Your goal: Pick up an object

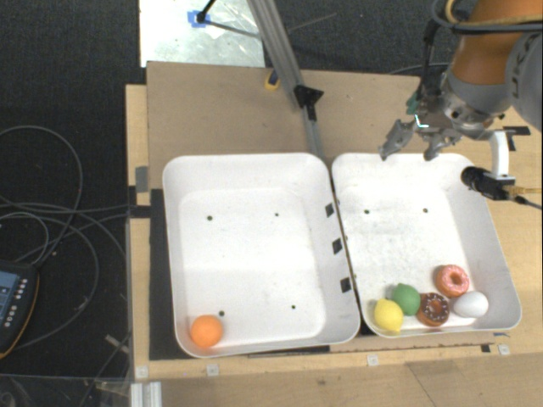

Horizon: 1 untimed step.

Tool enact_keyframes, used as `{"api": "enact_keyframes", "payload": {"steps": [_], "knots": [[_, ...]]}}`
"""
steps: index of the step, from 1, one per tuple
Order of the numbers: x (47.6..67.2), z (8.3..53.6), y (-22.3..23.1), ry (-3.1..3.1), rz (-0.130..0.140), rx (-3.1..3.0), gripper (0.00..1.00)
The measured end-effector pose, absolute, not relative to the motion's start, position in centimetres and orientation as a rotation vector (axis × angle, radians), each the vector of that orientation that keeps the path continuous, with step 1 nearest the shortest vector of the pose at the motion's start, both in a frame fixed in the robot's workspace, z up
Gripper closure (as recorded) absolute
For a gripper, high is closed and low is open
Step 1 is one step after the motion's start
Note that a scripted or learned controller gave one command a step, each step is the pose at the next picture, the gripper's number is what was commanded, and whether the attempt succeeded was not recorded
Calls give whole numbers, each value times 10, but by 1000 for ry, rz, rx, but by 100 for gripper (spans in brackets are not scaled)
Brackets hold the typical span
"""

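The arm [496, 36] is cut off by the top and right edges. A handheld device [14, 299] is cropped at the left edge, its screen too small to be read. The green ball [406, 298] is partly covered by the yellow lemon [388, 315]. The chocolate doughnut [433, 309] is overlapped by the white egg [469, 304].

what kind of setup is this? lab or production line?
Most likely a lab test bench for pick trials, not a line. Two white bins sit on a board-topped bench, toy food such as a pink donut and an orange ball lies in them, and loose cables trail over the floor.
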<state>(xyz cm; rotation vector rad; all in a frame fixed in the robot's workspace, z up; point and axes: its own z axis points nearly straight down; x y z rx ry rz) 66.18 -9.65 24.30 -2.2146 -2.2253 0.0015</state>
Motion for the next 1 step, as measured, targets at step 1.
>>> {"api": "enact_keyframes", "payload": {"steps": [1], "knots": [[662,245,-97,-2229,-1,-2215,0]]}}
